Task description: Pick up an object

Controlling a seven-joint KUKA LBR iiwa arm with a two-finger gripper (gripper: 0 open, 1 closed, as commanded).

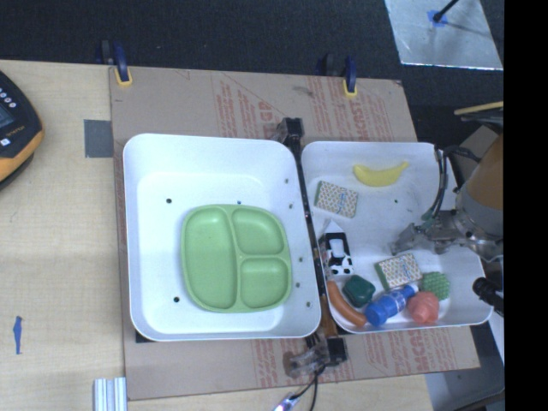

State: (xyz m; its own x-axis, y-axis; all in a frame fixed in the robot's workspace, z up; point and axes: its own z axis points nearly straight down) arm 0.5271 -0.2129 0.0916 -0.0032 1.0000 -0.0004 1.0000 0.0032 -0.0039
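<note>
Both bins are plain white: the left bin (154,169) and the right bin (377,154). In the left bin lies a pale green divided plate (235,258). Near the right bin's far edge lies a yellow banana (380,173), and toward its left wall a speckled beige packet (336,199) with tiny coloured dots. A second such packet (399,270) lies nearer the front edge. Along that front edge sit a black-and-white toy (337,255), an orange sausage shape (344,306), a dark green piece (358,291), a blue bottle (390,306), a salmon-red lump (424,308) and a green dotted thing (435,283).

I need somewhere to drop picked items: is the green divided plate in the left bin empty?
Empty. All three compartments of the green divided plate show bare green, with nothing lying in them.
</note>
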